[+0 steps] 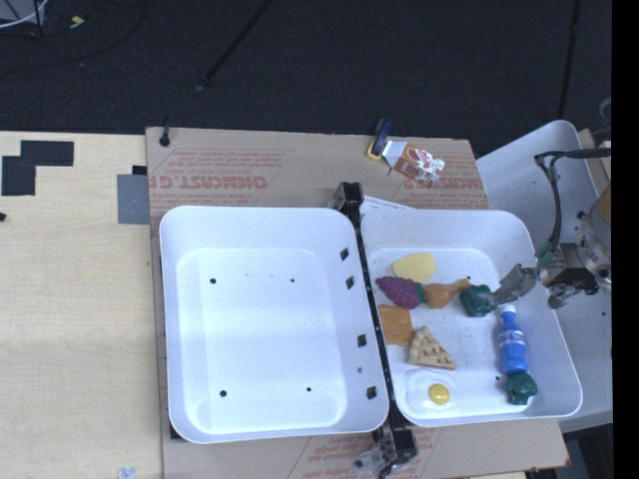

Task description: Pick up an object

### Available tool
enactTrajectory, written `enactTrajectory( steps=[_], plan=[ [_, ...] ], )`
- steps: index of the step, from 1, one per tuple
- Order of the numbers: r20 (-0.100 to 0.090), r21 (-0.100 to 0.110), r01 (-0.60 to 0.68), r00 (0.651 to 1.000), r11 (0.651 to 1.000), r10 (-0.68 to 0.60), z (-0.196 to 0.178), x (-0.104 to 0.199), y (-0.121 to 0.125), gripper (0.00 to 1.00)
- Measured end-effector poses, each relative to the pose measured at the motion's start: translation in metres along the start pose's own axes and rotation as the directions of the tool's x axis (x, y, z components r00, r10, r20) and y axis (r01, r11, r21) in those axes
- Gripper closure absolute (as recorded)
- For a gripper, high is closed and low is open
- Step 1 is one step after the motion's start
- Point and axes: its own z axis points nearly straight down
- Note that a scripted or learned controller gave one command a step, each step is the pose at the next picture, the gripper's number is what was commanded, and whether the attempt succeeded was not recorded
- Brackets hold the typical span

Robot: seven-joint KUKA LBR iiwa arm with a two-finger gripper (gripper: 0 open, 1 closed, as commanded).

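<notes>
Camera view is showing the gripper [511, 285] reaching in from the right over the right bin [544, 257], its tip lying just beside a dark green toy [475, 299], but the tip is small and blurred and I cannot tell its state or whether it is gripping anything. Most of the arm is being cut off at the right edge. In this bin are lying a yellow piece [413, 265], a purple piece [399, 290], an orange piece [395, 323], a pizza slice [430, 349], a fried egg [436, 394], a blue bottle [511, 341] and another green toy [519, 388]; the left bin [190, 230] is sitting beside it.
</notes>
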Motion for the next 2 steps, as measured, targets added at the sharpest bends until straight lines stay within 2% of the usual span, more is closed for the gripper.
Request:
enactTrajectory(
  steps=[1, 2],
  plan=[
    [-0.002, 0.003, 0.003, 1.000, 1.000, -0.003, 0.190, 0.075, 0.005, 0.00],
    [0.002, -0.008, 0.002, 1.000, 1.000, -0.002, 0.181, 0.059, 0.127, 0.00]
  ],
)
